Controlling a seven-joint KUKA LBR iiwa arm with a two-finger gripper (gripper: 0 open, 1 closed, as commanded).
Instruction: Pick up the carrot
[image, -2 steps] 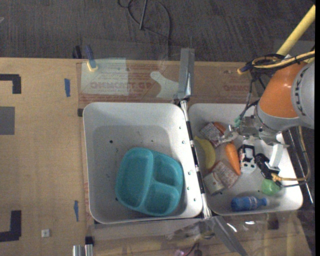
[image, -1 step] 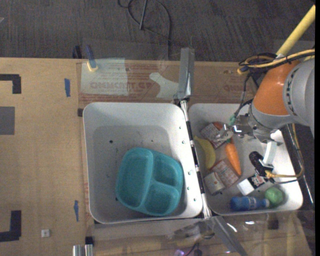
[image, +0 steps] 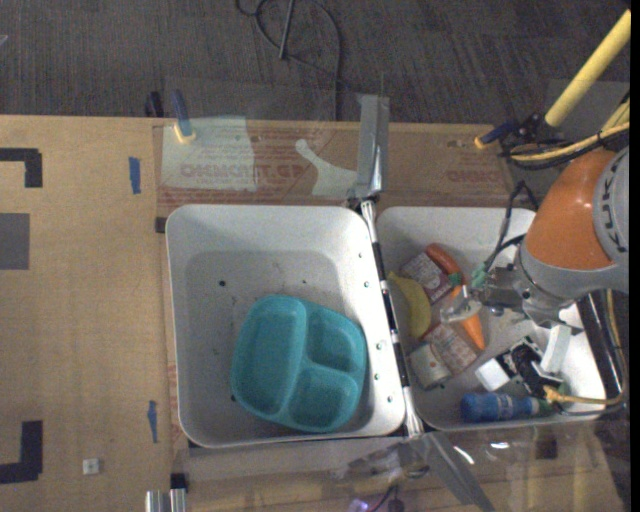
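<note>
The carrot (image: 473, 330) is a short orange piece lying in the right bin (image: 590, 395), among other small items near the bin's middle. My gripper (image: 468, 303) is directly over the carrot's upper end and covers part of it. From this angle I cannot see whether it touches the carrot. The grey arm with its orange band (image: 570, 232) reaches in from the right above the bin.
A yellow banana (image: 412, 303) lies by the right bin's left wall, with snack packets (image: 452, 350) and a red-orange item (image: 443, 260) close around the carrot. A blue bottle (image: 500, 406) lies at the front. The left bin (image: 190, 300) holds a teal divided tray (image: 300, 365).
</note>
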